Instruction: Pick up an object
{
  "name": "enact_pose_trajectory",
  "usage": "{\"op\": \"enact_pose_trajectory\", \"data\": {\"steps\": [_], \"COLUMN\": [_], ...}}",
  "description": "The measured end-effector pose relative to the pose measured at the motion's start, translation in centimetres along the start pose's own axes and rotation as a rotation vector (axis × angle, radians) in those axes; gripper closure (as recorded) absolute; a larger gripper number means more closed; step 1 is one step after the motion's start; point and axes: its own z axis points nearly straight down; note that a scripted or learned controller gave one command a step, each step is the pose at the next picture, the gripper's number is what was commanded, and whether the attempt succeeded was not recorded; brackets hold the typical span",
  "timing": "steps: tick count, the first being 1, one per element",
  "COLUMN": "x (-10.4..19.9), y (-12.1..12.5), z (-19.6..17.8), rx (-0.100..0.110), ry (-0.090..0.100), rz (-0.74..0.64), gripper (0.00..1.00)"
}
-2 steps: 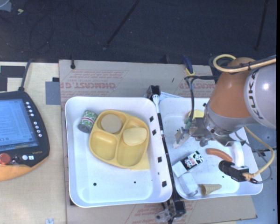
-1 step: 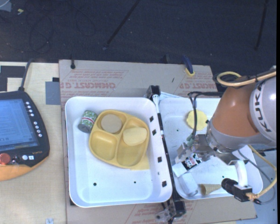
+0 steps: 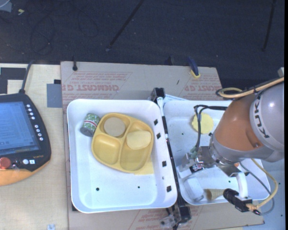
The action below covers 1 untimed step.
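Note:
My gripper (image 3: 197,161) is low over the left-middle part of the right bin (image 3: 182,111), with the grey and orange arm covering much of that bin. A flat yellow disc (image 3: 202,123) lies at the bin's far side, partly hidden behind the arm. A clear plastic cup (image 3: 192,189) lies near the front, just below the gripper. Beside it to the right lies a tan cone (image 3: 214,194). I see nothing held.
The left bin (image 3: 115,195) holds a yellow three-part plate (image 3: 122,141) and a green patterned roll (image 3: 90,123) at its far left. A black divider (image 3: 165,147) runs between the bins. A tablet pendant (image 3: 14,131) sits on the bench at far left.

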Motion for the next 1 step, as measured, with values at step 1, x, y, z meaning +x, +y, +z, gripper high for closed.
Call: {"op": "enact_pose_trajectory", "data": {"steps": [1], "x": [-0.3], "y": [1.3], "z": [0.49], "rx": [-0.01], "ry": [-0.001], "rz": [0.004], "gripper": [0.0]}}
